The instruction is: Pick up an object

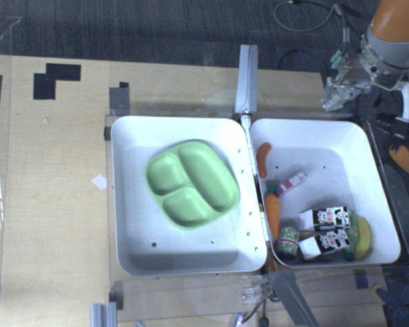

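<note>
Hand: I see my hand [341, 90] hanging beyond the far rim of the right bin [368, 148], outside it; I cannot tell how it is set, its tip is a pale blur.
Arm: the orange band and grey wrist are cut off by the top right corner.
Carrot: the carrot [272, 214] lies well below and left of my hand, against the bin's left wall, its long axis running toward and away from me, green top end pointing toward the far rim.
Sausage: a reddish sausage [263, 159] lies nearer my hand, along the same wall, with the same long axis.
Small tube: a tube [291, 180] lies slantwise between the sausage and the cartons, one end pointing up toward my hand; its label is too small to read.
Cartons: two milk cartons [324, 229] lie in the corner farthest from my hand, long axes roughly crosswise.
Banana: a banana [361, 237] sits just beside the cartons, partly hidden by them.
Can: a small can [287, 240] is touching the carrot's near tip.
Left bin: the left bin [133, 251], far left of my hand, holds a green divided plate [192, 182].
</note>
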`<state>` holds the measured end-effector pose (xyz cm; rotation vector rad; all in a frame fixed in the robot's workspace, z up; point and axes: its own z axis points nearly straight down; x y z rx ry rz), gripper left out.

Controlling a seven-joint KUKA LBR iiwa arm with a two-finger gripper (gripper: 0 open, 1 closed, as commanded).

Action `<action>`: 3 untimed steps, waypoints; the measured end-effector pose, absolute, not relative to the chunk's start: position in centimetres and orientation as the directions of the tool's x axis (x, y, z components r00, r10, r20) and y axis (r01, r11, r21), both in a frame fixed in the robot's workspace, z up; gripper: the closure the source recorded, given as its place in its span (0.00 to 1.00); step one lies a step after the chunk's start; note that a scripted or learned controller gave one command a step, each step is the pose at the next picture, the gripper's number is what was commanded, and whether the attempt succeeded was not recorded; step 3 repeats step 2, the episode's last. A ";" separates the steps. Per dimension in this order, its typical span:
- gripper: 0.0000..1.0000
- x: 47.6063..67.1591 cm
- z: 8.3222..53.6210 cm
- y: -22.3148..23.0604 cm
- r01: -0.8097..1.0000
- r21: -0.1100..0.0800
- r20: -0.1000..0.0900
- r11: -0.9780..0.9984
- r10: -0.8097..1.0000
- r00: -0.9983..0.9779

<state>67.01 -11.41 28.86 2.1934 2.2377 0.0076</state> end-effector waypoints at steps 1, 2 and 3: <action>1.00 67.2 30.1 -11.3 1.000 0.016 -0.006 0.027 1.000 -0.027; 1.00 67.0 26.3 -9.5 1.000 0.005 -0.002 -0.012 1.000 0.012; 1.00 67.0 26.3 -9.5 1.000 0.005 -0.002 -0.012 1.000 0.012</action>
